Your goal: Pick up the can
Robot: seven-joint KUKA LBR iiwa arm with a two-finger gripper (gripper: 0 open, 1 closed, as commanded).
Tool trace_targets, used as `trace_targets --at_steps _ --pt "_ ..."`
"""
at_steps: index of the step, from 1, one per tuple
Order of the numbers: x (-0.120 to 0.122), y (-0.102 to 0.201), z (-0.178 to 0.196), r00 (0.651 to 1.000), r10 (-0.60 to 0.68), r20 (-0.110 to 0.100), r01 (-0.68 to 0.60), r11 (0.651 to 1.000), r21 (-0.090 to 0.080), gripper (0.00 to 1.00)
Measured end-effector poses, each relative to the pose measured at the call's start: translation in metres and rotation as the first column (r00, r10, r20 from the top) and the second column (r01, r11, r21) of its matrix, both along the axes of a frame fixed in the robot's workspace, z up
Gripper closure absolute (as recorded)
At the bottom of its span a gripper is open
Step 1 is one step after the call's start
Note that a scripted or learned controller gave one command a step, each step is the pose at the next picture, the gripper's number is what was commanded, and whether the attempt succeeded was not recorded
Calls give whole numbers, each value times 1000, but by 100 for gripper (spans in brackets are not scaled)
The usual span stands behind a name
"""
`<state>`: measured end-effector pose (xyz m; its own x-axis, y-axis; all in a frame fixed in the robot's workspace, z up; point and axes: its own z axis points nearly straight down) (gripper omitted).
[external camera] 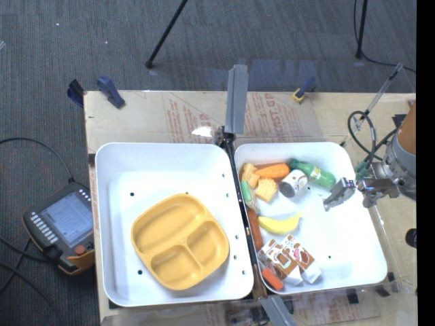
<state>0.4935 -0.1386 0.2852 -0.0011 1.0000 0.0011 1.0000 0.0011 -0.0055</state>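
Note:
The can (293, 183) is a small white cylinder with a dark end. It lies on its side in the upper middle of the right bin (353, 246), between an orange carrot (273, 170) and a green bottle (315, 174). My gripper (338, 195) hangs over the right part of that bin, to the right of the can and slightly nearer the front, apart from it. Nothing is seen held in it.
A yellow banana (279, 223), crackers (265, 190), a printed carton (291, 260) and other small food items crowd the right bin's left half. A yellow divided plate (180, 242) lies in the left bin (112, 175). The right bin's right part shows bare floor.

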Motion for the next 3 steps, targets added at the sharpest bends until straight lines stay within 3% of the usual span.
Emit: trace_targets --at_steps 1,2,3 --pt "55 -4 -103 1000 13 1 -13 1000 1 0" --pt "6 -7 -179 1000 -8 28 8 1000 -4 0" --pt "50 -71 -195 999 41 5 -41 999 3 0"
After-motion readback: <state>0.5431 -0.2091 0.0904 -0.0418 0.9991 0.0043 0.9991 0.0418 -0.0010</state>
